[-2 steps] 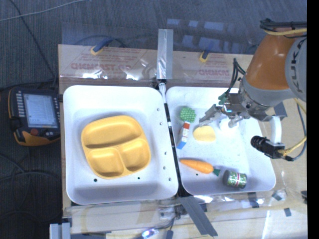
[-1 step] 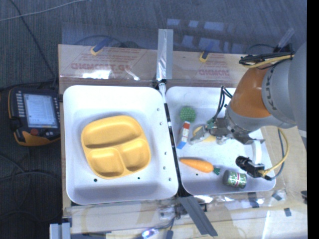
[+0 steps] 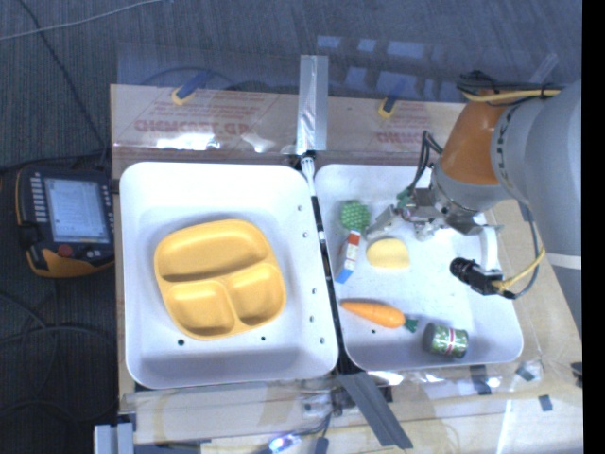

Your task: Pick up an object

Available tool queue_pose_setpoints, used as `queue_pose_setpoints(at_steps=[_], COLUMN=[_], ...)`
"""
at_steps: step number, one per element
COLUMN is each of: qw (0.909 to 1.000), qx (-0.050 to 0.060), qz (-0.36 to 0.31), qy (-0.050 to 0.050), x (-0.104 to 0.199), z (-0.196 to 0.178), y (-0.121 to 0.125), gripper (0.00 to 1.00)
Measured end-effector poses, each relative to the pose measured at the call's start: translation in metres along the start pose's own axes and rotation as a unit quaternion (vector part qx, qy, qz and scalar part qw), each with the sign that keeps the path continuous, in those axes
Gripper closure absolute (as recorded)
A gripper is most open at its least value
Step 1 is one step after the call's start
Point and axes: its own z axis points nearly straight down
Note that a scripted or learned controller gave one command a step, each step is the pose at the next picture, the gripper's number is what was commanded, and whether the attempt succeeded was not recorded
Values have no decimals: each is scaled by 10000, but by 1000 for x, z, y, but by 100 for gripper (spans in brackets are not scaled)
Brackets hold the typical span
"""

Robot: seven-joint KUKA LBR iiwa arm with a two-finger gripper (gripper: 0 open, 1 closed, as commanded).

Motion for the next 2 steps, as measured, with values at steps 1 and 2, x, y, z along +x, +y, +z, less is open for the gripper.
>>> queue_pose_setpoints(at_steps=[1,2], qw=[9968,9968], qx=[-8,-17], qz=[-794,-799], qy=[-15,3], x=[26,28], z=[-2,-12], y=[-58,-56], gripper=[0,100])
